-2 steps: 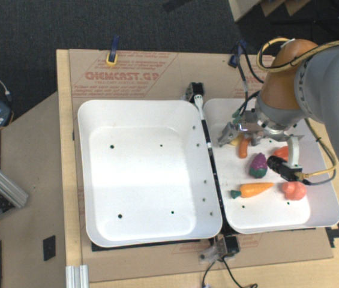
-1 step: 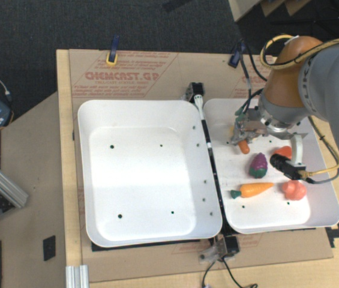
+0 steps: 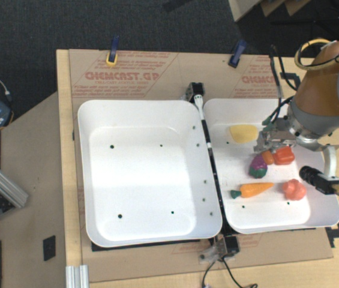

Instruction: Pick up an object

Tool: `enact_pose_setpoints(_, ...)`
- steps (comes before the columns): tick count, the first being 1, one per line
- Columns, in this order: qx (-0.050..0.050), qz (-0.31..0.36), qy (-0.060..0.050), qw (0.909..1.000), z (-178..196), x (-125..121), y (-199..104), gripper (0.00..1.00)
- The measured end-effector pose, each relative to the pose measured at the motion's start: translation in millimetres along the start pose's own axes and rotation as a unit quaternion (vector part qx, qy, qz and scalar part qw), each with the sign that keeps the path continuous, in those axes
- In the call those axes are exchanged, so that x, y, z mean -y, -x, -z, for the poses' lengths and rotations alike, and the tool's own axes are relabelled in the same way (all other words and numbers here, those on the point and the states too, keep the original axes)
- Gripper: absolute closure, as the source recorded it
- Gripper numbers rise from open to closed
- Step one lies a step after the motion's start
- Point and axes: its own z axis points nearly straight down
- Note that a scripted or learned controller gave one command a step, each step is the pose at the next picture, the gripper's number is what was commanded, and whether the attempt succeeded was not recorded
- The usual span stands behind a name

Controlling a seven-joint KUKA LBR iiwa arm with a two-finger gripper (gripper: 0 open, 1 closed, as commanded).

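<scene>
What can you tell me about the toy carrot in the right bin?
The toy carrot looks like smooth plastic, with an orange tapered body and a small green top at its left end. It lies flat, roughly crosswise, on the floor of the right bin, just below a purple and green toy vegetable, touching nothing that I can make out.

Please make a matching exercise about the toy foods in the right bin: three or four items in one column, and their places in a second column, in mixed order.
Items:
1. yellow piece
2. carrot
3. pink piece
4. purple piece

Places:
A. just right of the carrot
B. farthest from the camera
C. directly below the gripper
D. nearest the front rim, lying flat

Pairs: 1-B, 2-D, 3-A, 4-C
</scene>
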Motion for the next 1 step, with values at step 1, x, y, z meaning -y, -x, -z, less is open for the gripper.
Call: enact_pose_setpoints(1,0.001,0.003,0.003,1.0,-40.1,21.1,28.5,1.0)
